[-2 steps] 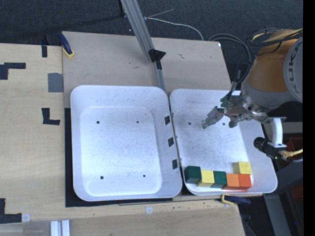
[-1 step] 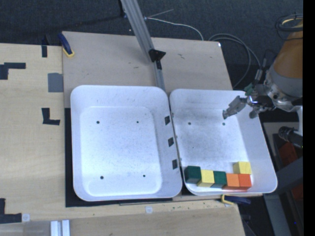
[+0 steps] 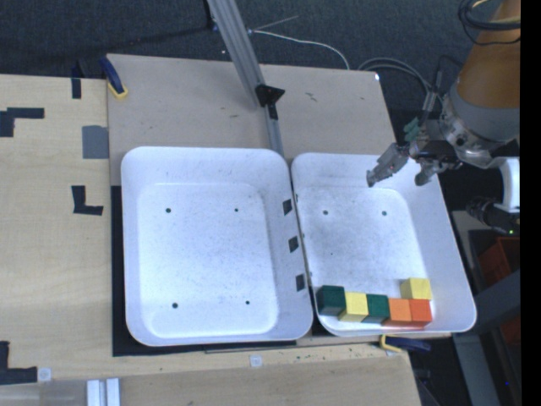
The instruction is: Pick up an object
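From the camera above, my gripper [image 3: 404, 169] hangs over the far right rim of the right bin [image 3: 355, 227], fingers spread apart with nothing between them. The blocks sit well away, packed along the near wall: a dark green block [image 3: 330, 298], a yellow block [image 3: 356, 304], another green block [image 3: 377, 308], orange blocks [image 3: 411, 311] and a yellow block behind [image 3: 415, 288]. They touch one another and crowd the wall, so I judge my fingers may find no gap and just shove them. The left bin [image 3: 203, 244] lies beside, on a tan bench [image 3: 51, 142], dark carpet [image 3: 127, 7] beyond.
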`<state>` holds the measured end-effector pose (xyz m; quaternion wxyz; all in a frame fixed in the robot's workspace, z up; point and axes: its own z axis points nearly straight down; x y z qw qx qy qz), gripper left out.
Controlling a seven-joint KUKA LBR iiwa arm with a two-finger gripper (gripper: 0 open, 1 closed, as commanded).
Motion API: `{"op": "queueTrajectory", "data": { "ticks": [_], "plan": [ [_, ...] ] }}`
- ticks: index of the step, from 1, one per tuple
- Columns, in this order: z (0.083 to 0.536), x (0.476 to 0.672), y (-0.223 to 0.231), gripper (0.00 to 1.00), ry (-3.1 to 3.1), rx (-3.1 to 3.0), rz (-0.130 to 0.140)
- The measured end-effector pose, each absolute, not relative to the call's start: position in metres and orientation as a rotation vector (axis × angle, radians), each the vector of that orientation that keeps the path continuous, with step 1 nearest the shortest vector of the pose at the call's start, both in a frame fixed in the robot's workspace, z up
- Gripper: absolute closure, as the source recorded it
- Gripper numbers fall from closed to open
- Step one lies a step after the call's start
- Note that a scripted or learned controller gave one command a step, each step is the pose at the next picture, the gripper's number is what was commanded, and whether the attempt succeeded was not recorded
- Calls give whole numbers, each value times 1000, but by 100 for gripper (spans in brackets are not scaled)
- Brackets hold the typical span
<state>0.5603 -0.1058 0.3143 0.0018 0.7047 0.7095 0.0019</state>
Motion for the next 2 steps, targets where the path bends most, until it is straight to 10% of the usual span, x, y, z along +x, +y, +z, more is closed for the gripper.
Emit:
{"op": "queueTrajectory", "data": {
  "ticks": [1,2],
  "plan": [
    [196,519,-125,0,2226,2229,-11],
    [317,491,-100,0,2221,2214,7]
  ]
}}
